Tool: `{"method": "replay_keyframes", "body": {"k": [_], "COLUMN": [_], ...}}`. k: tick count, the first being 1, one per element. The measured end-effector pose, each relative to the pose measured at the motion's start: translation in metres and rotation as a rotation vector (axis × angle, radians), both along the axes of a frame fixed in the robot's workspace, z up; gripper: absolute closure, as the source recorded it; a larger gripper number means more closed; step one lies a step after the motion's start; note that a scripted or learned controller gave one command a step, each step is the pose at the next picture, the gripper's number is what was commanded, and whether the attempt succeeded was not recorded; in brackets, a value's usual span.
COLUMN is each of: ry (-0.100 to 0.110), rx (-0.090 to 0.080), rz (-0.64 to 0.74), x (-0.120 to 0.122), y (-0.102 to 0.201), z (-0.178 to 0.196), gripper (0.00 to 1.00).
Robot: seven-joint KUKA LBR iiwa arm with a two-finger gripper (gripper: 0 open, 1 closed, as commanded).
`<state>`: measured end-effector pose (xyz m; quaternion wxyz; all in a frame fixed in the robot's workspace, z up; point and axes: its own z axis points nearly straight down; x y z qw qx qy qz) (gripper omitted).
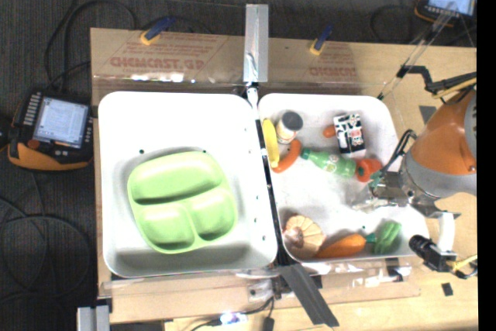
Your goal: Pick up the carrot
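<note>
One carrot (342,246) lies lengthwise left-right, greens rightward; gripper (370,200) state seemingly indiscernible.

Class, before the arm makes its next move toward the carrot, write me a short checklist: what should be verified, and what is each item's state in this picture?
1. Carrot located, in the right bin near its front wall: ok.
2. Carrot free on top: ok, nothing lies over it.
3. Room beside the carrot: not ok, the garlic bulb touches its left end and a green vegetable sits at its right.
4. Claw placed over the carrot: not ok, it hangs behind it, nearer the green bottle.
5. Claw holding nothing: cannot tell.
6. Green plate out of the way, in the left bin: ok.
</note>
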<state>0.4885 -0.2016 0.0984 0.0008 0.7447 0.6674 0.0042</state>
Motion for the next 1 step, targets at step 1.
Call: {"method": "replay_keyframes", "body": {"k": [1], "ry": [0.003], "rx": [0.002], "rz": [0.002], "x": [-0.0004], "y": [0.0016], "z": [0.0080], "gripper": [1.00]}}
